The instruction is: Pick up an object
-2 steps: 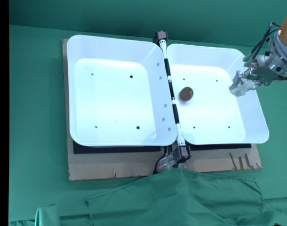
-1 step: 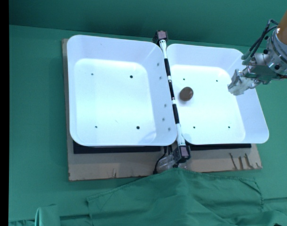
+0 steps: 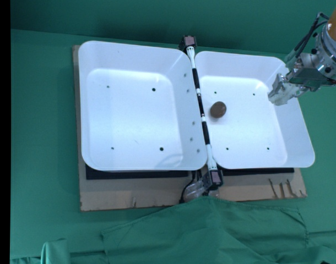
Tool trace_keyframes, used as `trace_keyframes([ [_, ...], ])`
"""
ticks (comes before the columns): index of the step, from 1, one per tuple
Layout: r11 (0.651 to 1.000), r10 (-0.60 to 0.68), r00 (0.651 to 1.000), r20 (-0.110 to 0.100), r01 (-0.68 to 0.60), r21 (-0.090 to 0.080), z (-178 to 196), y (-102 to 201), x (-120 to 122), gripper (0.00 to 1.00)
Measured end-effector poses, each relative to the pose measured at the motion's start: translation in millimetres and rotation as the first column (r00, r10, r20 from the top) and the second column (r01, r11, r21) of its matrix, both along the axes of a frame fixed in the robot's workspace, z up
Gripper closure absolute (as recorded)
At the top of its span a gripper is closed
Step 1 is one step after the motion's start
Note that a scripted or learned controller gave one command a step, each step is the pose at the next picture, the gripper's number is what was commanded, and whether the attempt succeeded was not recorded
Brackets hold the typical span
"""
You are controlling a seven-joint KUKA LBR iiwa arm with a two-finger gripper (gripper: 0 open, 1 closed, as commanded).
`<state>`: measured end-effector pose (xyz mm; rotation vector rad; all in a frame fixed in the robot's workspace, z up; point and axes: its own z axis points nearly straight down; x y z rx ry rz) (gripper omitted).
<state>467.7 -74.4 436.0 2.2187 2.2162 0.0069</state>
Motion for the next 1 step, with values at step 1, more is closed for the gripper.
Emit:
trace_keyframes([
  [1, 1.0, -0.005, 1.0, -0.007, 0.005, 0.0, -33.7, -16.0, 2.2, 1.0],
])
